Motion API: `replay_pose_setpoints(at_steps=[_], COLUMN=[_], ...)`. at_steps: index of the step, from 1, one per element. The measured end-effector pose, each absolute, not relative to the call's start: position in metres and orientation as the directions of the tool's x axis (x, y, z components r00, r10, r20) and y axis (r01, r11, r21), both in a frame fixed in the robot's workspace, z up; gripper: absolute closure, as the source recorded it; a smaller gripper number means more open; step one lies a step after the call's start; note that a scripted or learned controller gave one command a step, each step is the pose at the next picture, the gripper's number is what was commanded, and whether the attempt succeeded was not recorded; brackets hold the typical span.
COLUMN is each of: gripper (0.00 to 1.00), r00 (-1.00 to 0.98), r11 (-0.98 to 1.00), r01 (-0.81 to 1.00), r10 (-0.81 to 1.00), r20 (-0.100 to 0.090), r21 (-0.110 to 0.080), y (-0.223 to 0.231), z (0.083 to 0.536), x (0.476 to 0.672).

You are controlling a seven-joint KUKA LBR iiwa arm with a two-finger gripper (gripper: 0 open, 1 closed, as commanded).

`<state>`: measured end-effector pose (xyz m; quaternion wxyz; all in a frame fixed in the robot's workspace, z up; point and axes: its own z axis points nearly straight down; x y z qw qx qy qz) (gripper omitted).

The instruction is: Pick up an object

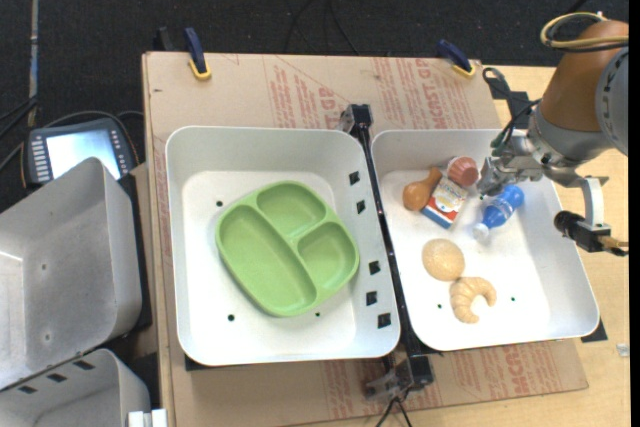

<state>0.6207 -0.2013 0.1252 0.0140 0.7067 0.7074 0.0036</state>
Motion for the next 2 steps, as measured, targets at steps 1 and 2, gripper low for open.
replay_pose_setpoints(at_steps=[1,2], gripper=[1.0,1.0], r00=[0.0,-0.003], r11=[0.0,0.003], r01=[1.0,1.0], r10=[1.0,1.0], r20=[-0.002,-0.002], r21=[0.005,0.007], y=[-0.203,-0.203], z=[0.17,0.224], x=[0.617,0.618])
